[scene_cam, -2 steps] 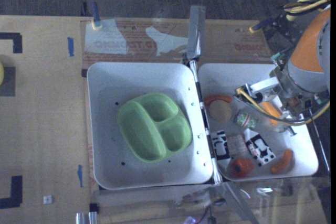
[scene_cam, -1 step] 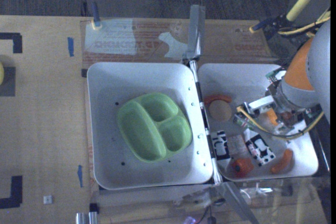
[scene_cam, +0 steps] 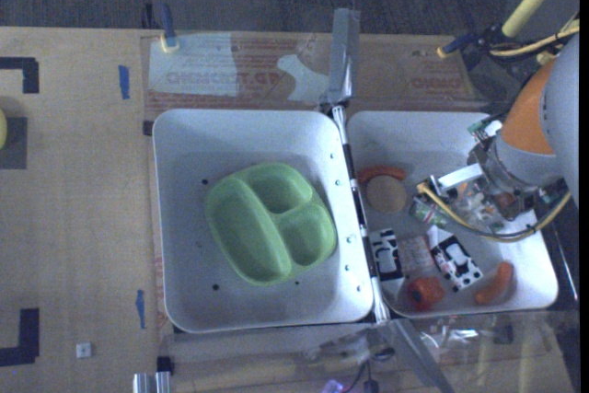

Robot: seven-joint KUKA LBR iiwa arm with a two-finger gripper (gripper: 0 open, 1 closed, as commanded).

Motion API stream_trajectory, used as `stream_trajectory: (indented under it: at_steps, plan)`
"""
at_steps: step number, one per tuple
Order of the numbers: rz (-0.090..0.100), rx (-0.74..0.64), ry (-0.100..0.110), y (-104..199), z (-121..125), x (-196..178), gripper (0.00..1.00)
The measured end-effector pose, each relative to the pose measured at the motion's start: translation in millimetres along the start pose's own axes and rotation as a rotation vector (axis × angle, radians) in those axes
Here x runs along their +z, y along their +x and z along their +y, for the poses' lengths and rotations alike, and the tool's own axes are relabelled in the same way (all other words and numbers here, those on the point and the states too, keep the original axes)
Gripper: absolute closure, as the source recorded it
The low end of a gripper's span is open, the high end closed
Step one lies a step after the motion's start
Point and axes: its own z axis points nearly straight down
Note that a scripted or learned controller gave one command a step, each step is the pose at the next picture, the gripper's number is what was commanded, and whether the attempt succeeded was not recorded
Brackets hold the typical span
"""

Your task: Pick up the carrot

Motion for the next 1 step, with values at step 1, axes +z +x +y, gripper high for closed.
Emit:
stream_trajectory:
  at_steps: [1]
  plan:
    - [0.0, 0.114, -0.001, 53.0, -19.1, -148.7, 1.0]
